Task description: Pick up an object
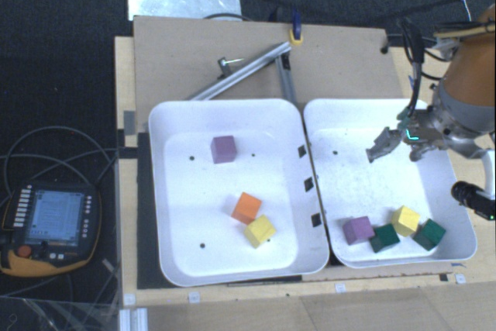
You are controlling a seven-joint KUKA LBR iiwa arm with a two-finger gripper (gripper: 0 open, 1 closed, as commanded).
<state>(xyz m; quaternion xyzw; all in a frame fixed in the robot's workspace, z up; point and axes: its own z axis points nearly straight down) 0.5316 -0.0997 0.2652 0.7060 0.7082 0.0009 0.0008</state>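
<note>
Blocks (394, 229), small coloured cubes; purple, green, yellow, green.

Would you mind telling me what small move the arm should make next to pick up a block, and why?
Probably move the gripper toward the near edge of the right white bin and lower it. It hovers above bare floor in the bin's middle, with nothing between its fingers, while the purple cube, yellow cube and two dark green cubes cluster along that edge.

Left bin (167, 190): purple cube (223, 149) near the top, orange cube (247, 207) touching yellow cube (260, 231) lower down. Right bin (465, 248), bottom edge: purple block (358, 229), dark green cube (384, 237), yellow block (405, 220), green cube (430, 233) clustered together.
</note>
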